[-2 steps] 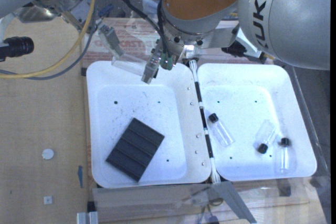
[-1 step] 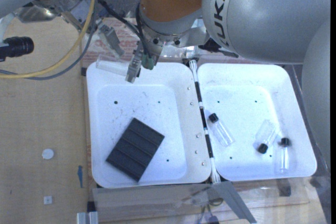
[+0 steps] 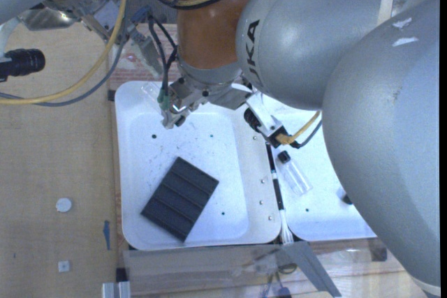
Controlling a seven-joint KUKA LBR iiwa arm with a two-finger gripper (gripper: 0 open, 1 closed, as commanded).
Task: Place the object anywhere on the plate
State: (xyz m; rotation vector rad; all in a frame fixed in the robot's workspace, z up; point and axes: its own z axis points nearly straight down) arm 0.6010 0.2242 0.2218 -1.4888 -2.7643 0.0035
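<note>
The big grey arm (image 3: 335,45) comes in from the right and covers much of the right bin (image 3: 314,213). Its orange band (image 3: 209,10) sits right above the gripper (image 3: 171,115). The gripper hangs over the far part of the left bin (image 3: 133,150), close to the bin's far edge. I cannot tell if the gripper is open or closed, since it is small and partly hidden, and I see nothing held in it.

The dark ribbed block (image 3: 180,197) lies flat in the left bin, toward the near side from the gripper and well apart from it. It is turned at a slant. One corner is close to the bin's near edge. There is bare white floor between the block and the gripper, and more to the block's left.

A black pen-like thing (image 3: 274,174) lies along the rim where the two bins meet, to the right of the gripper. A small clear tube (image 3: 293,174) lies just beside it in the right bin.
</note>
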